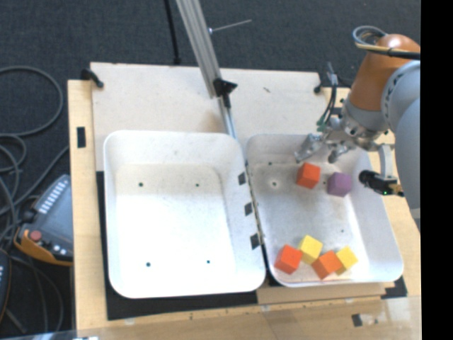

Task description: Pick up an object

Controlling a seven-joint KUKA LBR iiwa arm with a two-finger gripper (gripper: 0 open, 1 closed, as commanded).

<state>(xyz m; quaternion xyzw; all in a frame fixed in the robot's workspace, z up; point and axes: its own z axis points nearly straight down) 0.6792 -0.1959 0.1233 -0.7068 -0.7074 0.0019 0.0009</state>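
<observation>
No text, label, brand, number or sign can be read anywhere on the bench, the bins, the blocks or the arm.

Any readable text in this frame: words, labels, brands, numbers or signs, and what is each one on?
No text in the camera view can be read.
The handheld controller lying left of the bench has a pale panel with rows of marks, too small and blurred to read.
The two white bins, the coloured blocks and the arm bear no visible lettering.
</observation>
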